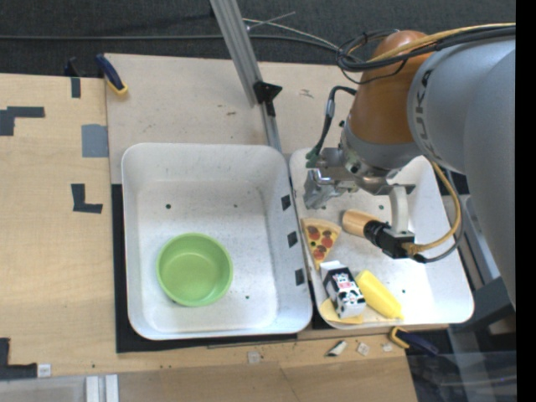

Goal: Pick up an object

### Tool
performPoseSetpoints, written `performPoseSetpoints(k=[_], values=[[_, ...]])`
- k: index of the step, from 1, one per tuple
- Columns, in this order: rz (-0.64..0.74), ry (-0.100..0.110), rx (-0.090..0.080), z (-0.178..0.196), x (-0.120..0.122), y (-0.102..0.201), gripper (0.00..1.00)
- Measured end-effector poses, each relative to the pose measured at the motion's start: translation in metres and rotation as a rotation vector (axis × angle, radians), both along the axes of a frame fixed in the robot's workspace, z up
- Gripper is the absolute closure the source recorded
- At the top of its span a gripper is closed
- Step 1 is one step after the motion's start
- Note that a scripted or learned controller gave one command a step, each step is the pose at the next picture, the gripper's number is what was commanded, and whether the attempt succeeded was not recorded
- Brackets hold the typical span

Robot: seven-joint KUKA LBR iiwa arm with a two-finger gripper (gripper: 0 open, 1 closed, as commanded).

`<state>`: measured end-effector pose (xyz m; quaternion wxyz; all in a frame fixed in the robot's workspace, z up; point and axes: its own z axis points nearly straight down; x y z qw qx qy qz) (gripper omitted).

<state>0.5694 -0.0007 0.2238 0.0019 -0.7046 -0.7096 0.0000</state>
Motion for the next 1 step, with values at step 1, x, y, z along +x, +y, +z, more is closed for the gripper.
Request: performPoseSetpoints(k=[1], values=[[-0.001, 0.001, -0.002, -0.0062, 0.0017, 0.0464, 1.00]])
